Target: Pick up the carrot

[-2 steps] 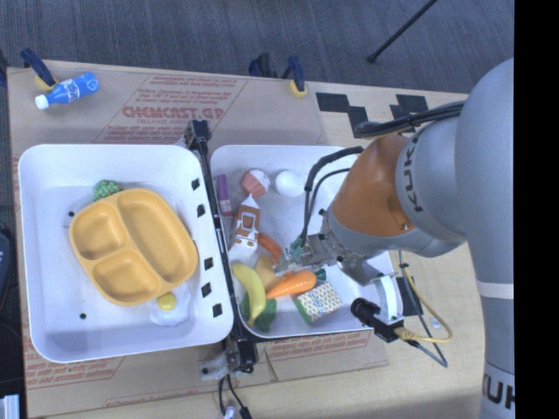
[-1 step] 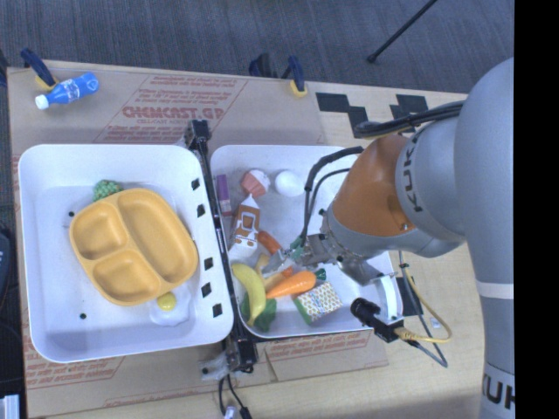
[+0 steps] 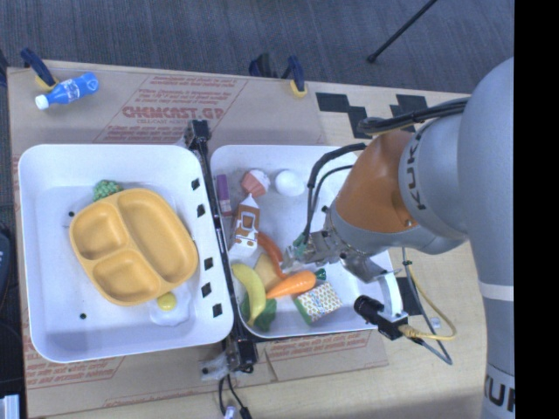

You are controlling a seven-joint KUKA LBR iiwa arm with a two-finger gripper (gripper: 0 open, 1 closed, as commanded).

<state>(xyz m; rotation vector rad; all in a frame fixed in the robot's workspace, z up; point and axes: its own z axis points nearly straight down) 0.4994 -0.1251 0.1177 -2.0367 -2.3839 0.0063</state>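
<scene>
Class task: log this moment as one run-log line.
task: pick up carrot | pincer: above carrot, right bin | carrot: lying beside banana

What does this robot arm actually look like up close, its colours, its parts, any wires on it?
The arm is thick, rounded and grey, with a broad orange band above the wrist and dark lettering on the grey shell. Black cables loop along the wrist. The gripper is small, metallic and dark. A black part with a yellow wire sits nearby.
</scene>
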